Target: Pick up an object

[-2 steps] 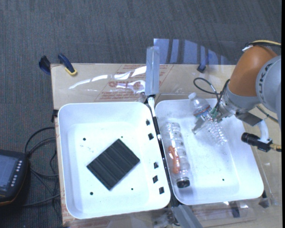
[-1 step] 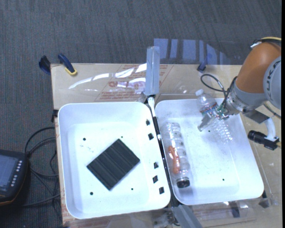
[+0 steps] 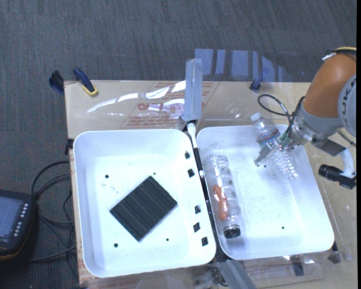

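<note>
Arm: the grey KUKA arm (image 3: pixel 331 98), its orange band uppermost, reaches in over the table's right edge and slants down toward the far part of the right bin.

Tool: the tool (image 3: pixel 271 150) is down inside the right bin, near its far edge, in contact with a clear plastic bottle; how far it is spread cannot be told against the transparent plastic.

Clear plastic bottle: this clear plastic bottle (image 3: pixel 275 147) lies in the far right part of the right bin, its cap end toward the bin's far edge and its ribbed body running toward the bin's right wall. Whether it is actually gripped cannot be told.

Second bottle: a longer bottle with an orange label (image 3: pixel 224 202) lies along the left wall of the right bin, dark cap pointing to the near edge, well apart from the tool.

Right bin: the shallow white right bin (image 3: pixel 313 236) sits on the right half of the table, its floor speckled with small dark marks.

Left bin: the white left bin (image 3: pixel 87 233) sits beside it on the left half of the table, the two touching along a shared middle edge.

Dark ribbed pad: a dark ribbed pad (image 3: pixel 144 207) lies flat near the middle of the left bin, turned cornerwise.

Table: the table (image 3: pixel 114 104) shows pale board behind the bins, with blue-and-yellow clamps (image 3: pixel 78 82) at its far left corner.
</note>
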Tool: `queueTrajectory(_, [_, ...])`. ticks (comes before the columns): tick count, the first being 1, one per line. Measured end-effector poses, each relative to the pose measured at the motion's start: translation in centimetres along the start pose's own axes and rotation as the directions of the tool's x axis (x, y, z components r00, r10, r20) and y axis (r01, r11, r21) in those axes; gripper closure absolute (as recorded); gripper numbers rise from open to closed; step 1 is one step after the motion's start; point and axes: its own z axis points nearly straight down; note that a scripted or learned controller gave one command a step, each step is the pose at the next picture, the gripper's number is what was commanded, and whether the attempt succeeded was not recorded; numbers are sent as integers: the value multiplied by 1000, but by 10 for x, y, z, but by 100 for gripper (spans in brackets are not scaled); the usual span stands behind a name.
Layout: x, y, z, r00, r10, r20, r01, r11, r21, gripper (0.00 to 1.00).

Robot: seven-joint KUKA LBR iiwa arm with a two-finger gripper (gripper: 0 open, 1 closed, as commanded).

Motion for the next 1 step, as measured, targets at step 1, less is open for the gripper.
queueTrajectory(1, [0, 0, -14, 1000, -30, 1, 30, 1000, 1, 0])
